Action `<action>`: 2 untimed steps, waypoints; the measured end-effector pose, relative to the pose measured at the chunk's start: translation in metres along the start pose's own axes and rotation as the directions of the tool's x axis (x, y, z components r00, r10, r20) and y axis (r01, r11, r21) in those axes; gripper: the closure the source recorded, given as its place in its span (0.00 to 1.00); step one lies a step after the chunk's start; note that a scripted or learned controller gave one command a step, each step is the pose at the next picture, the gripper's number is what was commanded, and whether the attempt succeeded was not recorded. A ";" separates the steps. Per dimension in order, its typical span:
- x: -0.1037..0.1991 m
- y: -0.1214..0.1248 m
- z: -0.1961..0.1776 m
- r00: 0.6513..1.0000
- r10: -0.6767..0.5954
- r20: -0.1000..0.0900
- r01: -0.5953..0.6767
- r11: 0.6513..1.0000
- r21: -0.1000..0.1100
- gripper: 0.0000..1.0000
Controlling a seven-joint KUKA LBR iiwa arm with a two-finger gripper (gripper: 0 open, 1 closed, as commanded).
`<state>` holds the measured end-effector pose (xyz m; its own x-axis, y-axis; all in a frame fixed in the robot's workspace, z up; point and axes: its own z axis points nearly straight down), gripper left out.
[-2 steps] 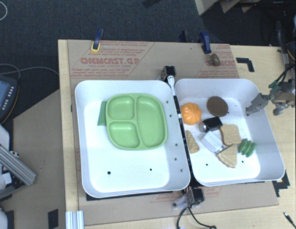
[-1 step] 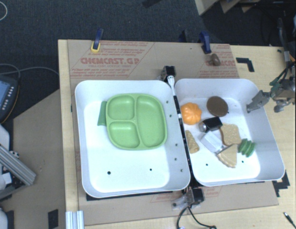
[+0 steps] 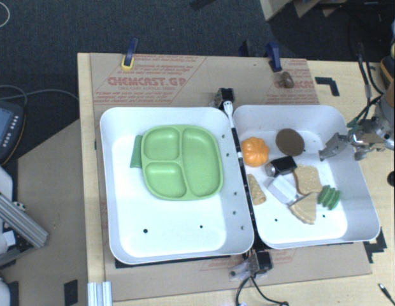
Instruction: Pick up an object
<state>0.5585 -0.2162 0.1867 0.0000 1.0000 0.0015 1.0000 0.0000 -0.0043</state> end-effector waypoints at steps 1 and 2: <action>0.003 0.002 0.042 1.000 -0.001 0.000 0.001 1.000 -0.001 0.00; 0.002 0.004 0.085 1.000 -0.001 0.000 0.001 1.000 0.000 0.00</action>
<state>0.5624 -0.2144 0.1020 -0.0007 1.0000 0.0018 1.0000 0.0007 -0.0047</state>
